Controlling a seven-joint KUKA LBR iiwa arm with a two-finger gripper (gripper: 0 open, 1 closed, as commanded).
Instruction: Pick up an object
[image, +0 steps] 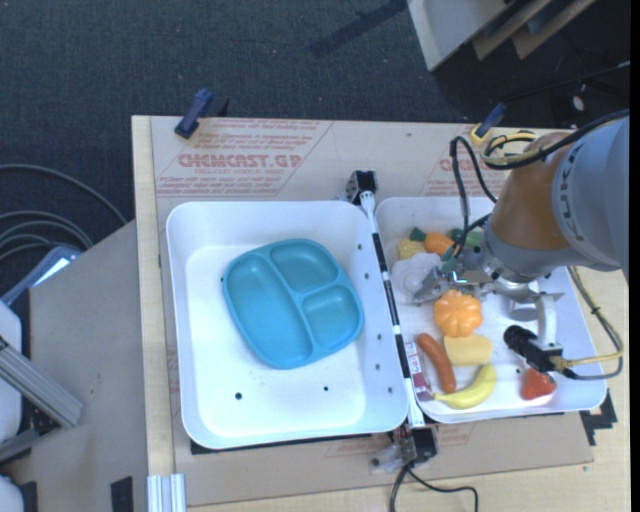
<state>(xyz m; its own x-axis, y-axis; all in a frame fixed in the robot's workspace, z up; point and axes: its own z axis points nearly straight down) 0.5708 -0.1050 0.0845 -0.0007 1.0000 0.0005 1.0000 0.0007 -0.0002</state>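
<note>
The right bin (590, 405) holds several toy foods: an orange pumpkin (458, 313), a red sausage (437, 361), a yellow banana (468, 391), a pale yellow block (469, 350), a red piece (537, 385), an orange carrot-like piece (437, 242), a yellow piece (411, 248) and a white piece (414, 271). My gripper (447, 283) is low in this bin, just above the pumpkin and beside the white piece. The wrist body covers its tips.
The left bin (190, 240) holds a blue divided plate (292, 301). A rail with black clamps (385, 300) separates the two bins. The grey arm (560, 215) and its cables (470, 165) hang over the right bin's far half. Cardboard (250, 155) lies behind the bins.
</note>
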